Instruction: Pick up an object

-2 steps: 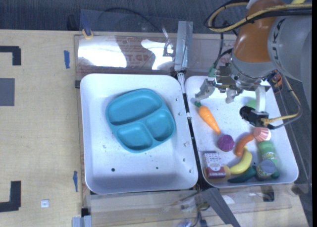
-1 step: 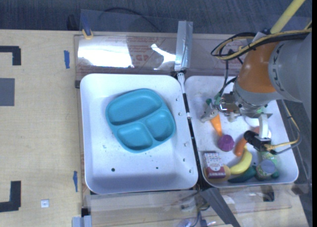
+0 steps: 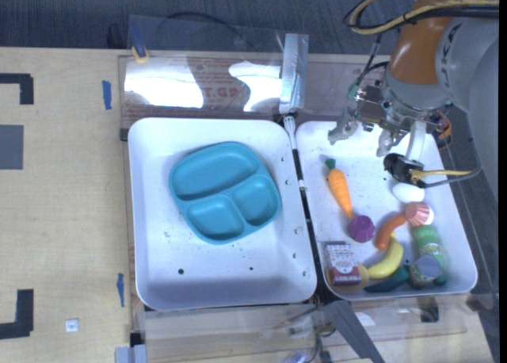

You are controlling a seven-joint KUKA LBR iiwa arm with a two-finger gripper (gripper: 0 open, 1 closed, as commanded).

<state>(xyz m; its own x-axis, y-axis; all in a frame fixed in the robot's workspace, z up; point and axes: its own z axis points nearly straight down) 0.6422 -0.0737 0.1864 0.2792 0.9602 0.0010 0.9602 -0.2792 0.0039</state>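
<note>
Two-finger gripper [image 3: 366, 129], apparently spread wide and empty: centre over orange plastic carrot [image 3: 340, 188] before descending into right white bin [image 3: 463, 246].

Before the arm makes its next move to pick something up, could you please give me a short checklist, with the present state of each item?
1. Hand above the right bin: ok, over its far end.
2. Nothing already held in the hand: ok, no thing seen between its fingers.
3. Carrot free to grasp: ok, lies apart from the others.
4. Purple ball, banana and small carton free: not ok, crowded together at the near end.
5. Blue divided plate out of the way: ok, in the left bin.
6. Hand open wide enough: cannot tell.
</note>
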